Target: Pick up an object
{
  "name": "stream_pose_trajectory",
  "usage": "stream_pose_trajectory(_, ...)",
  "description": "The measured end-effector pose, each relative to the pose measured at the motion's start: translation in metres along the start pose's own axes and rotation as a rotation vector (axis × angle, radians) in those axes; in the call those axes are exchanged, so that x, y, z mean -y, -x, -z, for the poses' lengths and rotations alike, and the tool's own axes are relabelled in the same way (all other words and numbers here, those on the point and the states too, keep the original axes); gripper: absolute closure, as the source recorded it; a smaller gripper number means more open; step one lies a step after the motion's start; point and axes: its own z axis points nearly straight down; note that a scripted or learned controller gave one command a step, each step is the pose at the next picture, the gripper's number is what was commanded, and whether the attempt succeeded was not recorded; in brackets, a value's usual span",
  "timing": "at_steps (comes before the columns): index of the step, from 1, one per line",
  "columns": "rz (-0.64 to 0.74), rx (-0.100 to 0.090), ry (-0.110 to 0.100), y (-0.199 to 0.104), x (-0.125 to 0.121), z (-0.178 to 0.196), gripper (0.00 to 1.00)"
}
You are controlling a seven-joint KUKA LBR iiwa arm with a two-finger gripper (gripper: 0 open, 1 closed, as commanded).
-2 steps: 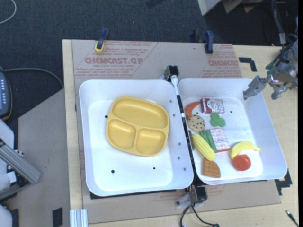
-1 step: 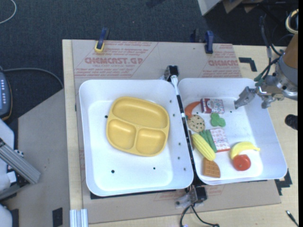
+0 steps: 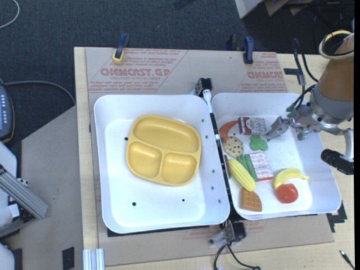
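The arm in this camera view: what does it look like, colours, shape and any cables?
The arm comes in from the right with a rounded orange band, a yellowish ring showing at its top. Below the band sits a pale grey metallic wrist section. A grey metal gripper with slim fingers sticks out to the left over the right bin. Thin black cables run down beside the wrist.

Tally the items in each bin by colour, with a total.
Yellow: 3, the divided plate, corn cob, banana
Red: 1, tomato
Green: 1, leafy piece
Brown: 2, cookie, waffle
Red-and-white packets: 2
Total: 9
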Motion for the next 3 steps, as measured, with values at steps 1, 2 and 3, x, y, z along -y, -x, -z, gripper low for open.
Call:
stream_pose_trajectory(1, 0.000, 0.000, 0.000, -0.008, 0.001, -0.062, 0.00)
stream_pose_trajectory(2, -0.001, 0.002, 0.006, -0.007, 0.000, -0.068, 0.00)
stream_pose_trajectory(3, -0.002, 0.003, 0.012, -0.007, -0.001, -0.056, 1.00)
